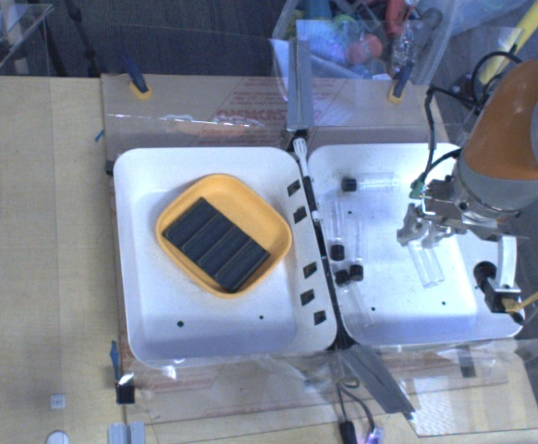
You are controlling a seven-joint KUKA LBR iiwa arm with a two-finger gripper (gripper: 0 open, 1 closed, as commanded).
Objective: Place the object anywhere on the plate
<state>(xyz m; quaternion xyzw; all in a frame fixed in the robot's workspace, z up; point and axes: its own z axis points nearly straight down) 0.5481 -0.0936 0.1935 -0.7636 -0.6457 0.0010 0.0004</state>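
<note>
The translucent fingers of the gripper hang over the floor of the right bin, toward its 3 o'clock side; whether they are apart or together cannot be told, and nothing can be made out between them. Above them sit the grey wrist and the orange band of the arm, at 3 o'clock in the frame. Clear tube-like pieces with black caps lie in the right bin's left half, from 12 o'clock down to its centre. In the left bin, the yellow plate sits near the middle, carrying a dark ribbed object flat on its surface. Both bins rest side by side on the bench. At 12 o'clock a clear container of colourful items stands behind them.
</note>
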